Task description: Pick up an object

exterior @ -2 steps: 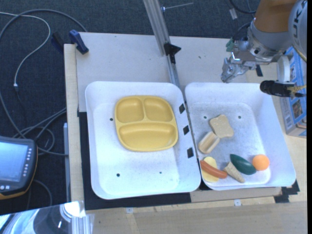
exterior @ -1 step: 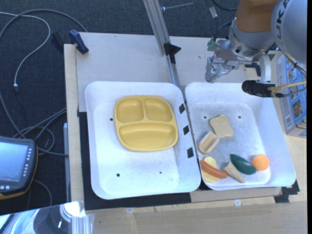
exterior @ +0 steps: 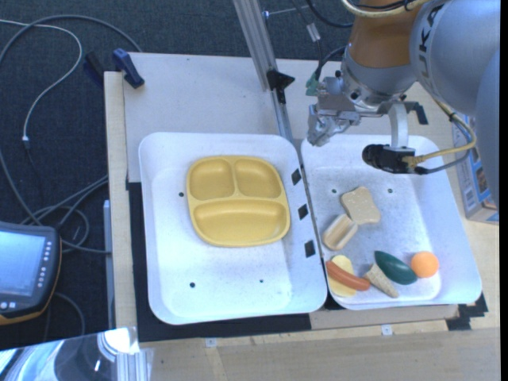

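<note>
Gripper [exterior: 321,136] hovers over top-left corner of right bin [exterior: 444,213]; can't tell its state. Nothing seen in it. Bread slice [exterior: 361,205], bread roll [exterior: 340,232], sausage [exterior: 348,275], orange [exterior: 425,263] lie in right bin. Yellow tray [exterior: 236,200] sits in left bin [exterior: 159,213].

Arm shell [exterior: 464,34]: smooth grey, rounded, glossy, at upper right of the frame.
Band [exterior: 381,14]: orange, wide, wrapping the arm above the wrist.
Wrist flange [exterior: 373,78]: grey metal ring under the orange band.
Gripper [exterior: 325,125]: silvery metal block, upper centre-right.
Cables [exterior: 444,153]: thin, yellowish and dark, running to a black part [exterior: 389,157].
</note>
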Controlling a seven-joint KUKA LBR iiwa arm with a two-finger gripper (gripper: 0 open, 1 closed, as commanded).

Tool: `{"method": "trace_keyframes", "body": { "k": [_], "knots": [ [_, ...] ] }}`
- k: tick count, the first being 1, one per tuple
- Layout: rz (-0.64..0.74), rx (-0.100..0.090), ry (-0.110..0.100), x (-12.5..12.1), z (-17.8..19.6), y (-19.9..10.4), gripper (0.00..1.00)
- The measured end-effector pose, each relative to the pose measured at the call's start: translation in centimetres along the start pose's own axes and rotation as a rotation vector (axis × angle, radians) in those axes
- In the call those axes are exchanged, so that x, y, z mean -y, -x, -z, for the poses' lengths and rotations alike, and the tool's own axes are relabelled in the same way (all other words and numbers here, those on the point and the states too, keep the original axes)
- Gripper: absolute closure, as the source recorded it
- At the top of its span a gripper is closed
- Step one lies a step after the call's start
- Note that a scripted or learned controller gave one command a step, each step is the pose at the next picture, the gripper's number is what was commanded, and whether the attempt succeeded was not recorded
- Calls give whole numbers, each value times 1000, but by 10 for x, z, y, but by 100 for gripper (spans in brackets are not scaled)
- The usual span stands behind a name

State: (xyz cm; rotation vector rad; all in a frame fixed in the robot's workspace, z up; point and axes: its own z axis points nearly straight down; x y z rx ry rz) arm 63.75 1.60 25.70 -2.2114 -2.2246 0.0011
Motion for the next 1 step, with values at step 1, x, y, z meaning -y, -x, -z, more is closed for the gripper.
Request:
{"method": "trace_keyframes", "body": {
  "k": [1],
  "knots": [
    [1, -1, 2, 8, 5, -55, 100]
  ]
}}
